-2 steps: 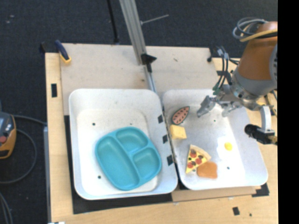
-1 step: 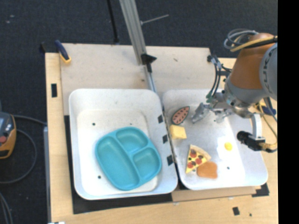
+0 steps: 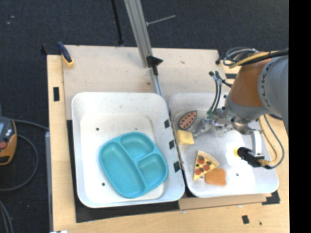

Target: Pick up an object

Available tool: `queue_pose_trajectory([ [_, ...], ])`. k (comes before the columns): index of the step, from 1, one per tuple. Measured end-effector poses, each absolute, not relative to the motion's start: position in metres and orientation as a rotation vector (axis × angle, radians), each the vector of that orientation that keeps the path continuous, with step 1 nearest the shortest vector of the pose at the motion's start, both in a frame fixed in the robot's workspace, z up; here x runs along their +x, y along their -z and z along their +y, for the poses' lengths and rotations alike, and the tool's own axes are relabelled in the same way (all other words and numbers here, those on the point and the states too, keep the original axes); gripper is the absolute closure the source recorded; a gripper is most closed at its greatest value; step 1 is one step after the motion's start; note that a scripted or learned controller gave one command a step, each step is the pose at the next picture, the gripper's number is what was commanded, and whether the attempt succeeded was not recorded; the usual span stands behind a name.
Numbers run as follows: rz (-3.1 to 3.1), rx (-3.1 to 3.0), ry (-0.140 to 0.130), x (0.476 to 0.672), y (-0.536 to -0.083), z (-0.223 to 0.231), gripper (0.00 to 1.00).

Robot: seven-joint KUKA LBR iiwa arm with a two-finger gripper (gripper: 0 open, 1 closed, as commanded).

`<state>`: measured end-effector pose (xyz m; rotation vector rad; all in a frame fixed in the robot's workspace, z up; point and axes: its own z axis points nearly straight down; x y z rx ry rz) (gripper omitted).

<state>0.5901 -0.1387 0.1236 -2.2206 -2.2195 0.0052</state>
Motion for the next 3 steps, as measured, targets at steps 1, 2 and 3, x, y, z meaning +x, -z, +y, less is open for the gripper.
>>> queue_pose_trajectory([
  [1,-2.222,-2.228,0.001,0.591,-0.102,-0.140,0.00],
  [2,-2.218,-2.233,0.003,0.592,-0.113,-0.142,1.00],
  [3,-2.225,-2.222,0.003,0.596,-0.157,-0.142,1.00],
])
